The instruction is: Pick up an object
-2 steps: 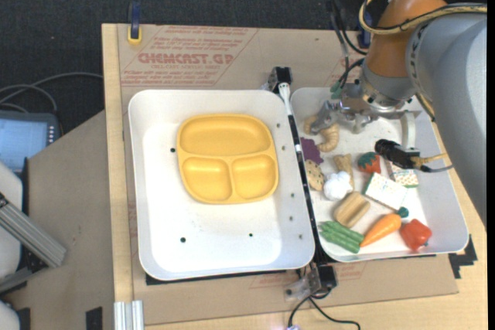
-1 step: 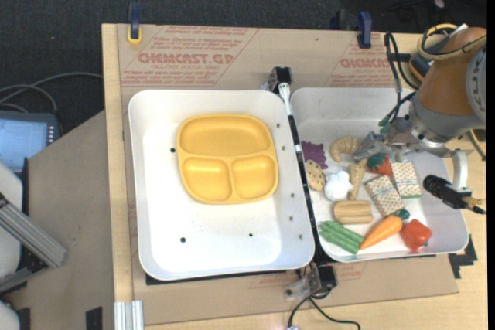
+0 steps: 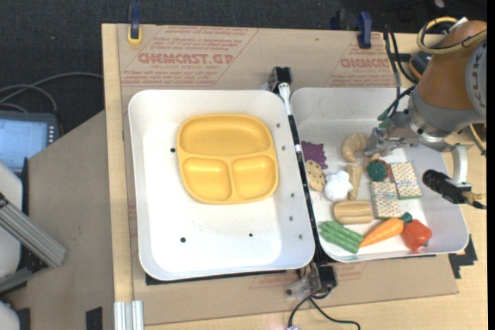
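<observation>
The gripper (image 3: 380, 144) hangs low over the right bin (image 3: 325, 100), its finger state impossible to tell, with the green ball (image 3: 377, 170) just below-left of it.

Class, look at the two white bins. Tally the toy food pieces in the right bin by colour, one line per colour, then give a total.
Orange: 1, carrot
Red: 1
Green: 2
White: 1
Purple: 1
Tan or brown: 4
Patterned crackers: 2
Total: 12
</observation>
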`<action>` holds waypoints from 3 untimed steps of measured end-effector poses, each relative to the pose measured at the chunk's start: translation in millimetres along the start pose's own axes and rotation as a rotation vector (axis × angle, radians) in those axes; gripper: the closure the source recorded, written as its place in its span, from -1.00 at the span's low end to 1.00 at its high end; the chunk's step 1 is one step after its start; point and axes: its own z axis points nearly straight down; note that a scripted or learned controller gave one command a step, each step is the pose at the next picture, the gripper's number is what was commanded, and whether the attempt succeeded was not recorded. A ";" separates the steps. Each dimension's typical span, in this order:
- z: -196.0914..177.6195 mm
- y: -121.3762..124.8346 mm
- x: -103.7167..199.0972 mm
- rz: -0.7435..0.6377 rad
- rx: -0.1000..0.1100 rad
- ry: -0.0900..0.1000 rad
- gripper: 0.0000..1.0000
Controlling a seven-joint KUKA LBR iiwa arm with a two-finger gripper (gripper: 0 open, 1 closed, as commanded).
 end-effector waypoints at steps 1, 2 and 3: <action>8.4 13.1 80.8 -0.008 -0.002 0.001 1.00; -146.9 52.1 36.9 -0.002 -0.020 -0.007 1.00; -160.2 38.2 104.5 -0.009 0.000 0.004 1.00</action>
